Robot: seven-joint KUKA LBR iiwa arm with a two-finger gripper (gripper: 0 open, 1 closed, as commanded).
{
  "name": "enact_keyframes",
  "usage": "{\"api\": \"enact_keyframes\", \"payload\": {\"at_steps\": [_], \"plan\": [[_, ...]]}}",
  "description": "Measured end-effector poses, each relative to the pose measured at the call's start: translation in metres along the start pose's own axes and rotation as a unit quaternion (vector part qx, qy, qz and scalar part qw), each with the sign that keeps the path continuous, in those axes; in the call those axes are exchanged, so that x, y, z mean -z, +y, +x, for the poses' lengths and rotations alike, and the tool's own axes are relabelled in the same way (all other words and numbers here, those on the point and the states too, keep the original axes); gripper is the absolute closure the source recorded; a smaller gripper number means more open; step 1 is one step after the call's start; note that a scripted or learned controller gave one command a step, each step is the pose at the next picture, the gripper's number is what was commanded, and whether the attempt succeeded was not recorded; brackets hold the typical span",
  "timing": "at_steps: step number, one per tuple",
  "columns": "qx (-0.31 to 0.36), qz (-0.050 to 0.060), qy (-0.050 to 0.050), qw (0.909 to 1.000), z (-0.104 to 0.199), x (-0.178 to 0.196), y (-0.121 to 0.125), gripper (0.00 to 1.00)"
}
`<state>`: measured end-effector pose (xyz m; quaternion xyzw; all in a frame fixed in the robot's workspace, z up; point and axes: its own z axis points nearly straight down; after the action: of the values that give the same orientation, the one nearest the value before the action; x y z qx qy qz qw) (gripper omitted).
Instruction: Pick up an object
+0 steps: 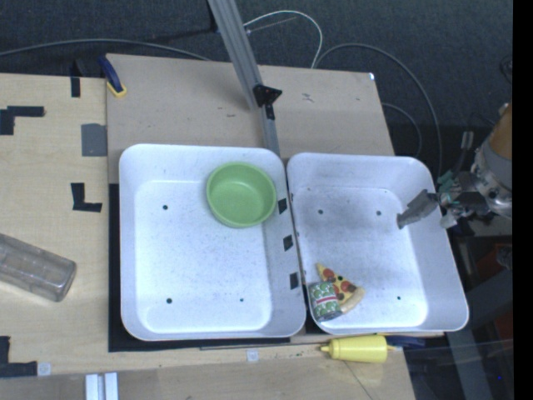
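Observation:
A green bowl (pixel 241 194) stands upright in the left bin (pixel 150 248), near its far right corner. In the right bin (pixel 433 298), at the near left, a toy pizza slice (pixel 341 287) lies against a small green patterned packet (pixel 325 301). My gripper (pixel 416 209) hangs over the right bin's far right side, well away from both items and from the bowl. Nothing shows in it.
A yellow squeeze bottle (pixel 360 349) lies on the bench just outside the right bin's near rim. A clear plastic container (pixel 33 267) lies on its side at the far left. A grey pole (pixel 241 48) slants down to the gap between the bins. Cables loop behind.

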<state>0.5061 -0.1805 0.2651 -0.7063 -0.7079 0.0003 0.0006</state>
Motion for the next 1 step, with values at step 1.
{"api": "enact_keyframes", "payload": {"at_steps": [1], "plan": [[0.000,0.000,0.000,1.0000,-0.0001,0.0000,-0.0001,0.00]]}}
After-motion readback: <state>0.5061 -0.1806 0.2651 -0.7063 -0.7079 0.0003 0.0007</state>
